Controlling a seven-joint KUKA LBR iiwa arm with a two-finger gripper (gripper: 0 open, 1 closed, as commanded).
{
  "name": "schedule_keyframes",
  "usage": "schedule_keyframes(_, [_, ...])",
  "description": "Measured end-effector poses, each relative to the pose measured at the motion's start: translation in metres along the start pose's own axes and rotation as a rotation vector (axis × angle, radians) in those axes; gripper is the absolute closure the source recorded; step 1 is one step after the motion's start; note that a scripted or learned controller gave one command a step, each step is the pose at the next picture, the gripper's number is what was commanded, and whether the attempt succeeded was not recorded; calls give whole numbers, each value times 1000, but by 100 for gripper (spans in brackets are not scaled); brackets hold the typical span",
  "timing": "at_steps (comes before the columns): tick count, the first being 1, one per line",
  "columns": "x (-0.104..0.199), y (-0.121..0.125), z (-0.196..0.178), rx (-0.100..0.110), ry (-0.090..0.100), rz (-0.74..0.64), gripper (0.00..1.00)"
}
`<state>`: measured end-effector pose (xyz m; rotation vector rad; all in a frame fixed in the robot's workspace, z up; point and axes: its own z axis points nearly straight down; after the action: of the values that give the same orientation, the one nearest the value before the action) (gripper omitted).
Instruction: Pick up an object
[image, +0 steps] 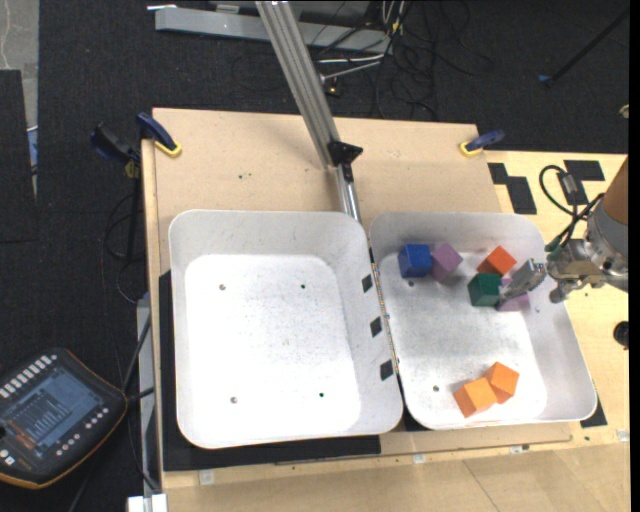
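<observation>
Black floor lies all around a light wooden bench (300, 165), and cables trail across the floor at the top. A long metal bar (305, 85) slants down from the top and ends between the bins. A grey box with a screen (50, 415) sits at the bottom left.

On the bench sit two flat white bins, side by side. The left bin (190, 300) has nothing but tiny dark specks on its floor. The right bin (560, 380) has all the blocks in it.

Near the top of the right bin, a blue block (415, 260) touches a light purple block (446, 261). To their right, an orange block (496, 262) sits just above a green block (485, 289). A second purple block (514, 300) peeks out right beside the green one. Two more orange blocks (488, 388) lie close together near the bottom of that bin, well apart from the rest.

The arm comes in from the right. Its gripper (522, 283) is low, right at the green and purple blocks. It is too small and grey to see well, so I cannot tell how far it is spread or if it has anything.

The job looks not done yet. Every block seems to rest on the bin floor. I think the arm is at the grabbing part, and the lifting is left to do.
</observation>
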<state>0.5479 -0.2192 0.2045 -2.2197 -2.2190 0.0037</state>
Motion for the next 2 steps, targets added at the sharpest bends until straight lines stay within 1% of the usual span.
schedule_keyframes(1, [6, 2, 63, 2, 1, -1, 0])
schedule_keyframes(2, [6, 2, 112, -3, -1, 0, 0])
